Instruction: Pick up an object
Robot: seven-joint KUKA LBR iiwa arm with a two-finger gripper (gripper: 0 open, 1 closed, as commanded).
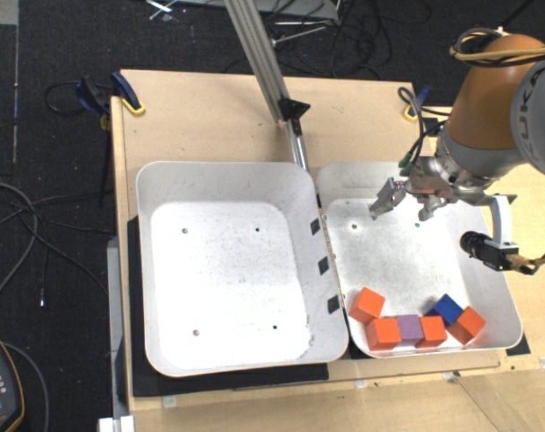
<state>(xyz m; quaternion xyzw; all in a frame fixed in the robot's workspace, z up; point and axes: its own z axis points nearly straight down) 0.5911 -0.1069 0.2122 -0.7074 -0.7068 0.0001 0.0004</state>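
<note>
We see the fingers (pixel 407 203) spread wide with nothing between them, hanging over the upper part of the right bin (pixel 407 259). Above them the grey arm (pixel 502 106) with its orange band reaches in from the right. The blocks lie well apart from the fingers, clustered along the bin's lower edge: an orange block (pixel 368 303) on the left, then another orange block (pixel 384 333), a purple block (pixel 409 329), a third orange block (pixel 432 329), a blue block (pixel 448 308) and a last orange block (pixel 467 323). The left bin (pixel 227 268) sits just beside, on the table (pixel 209 115).
</note>
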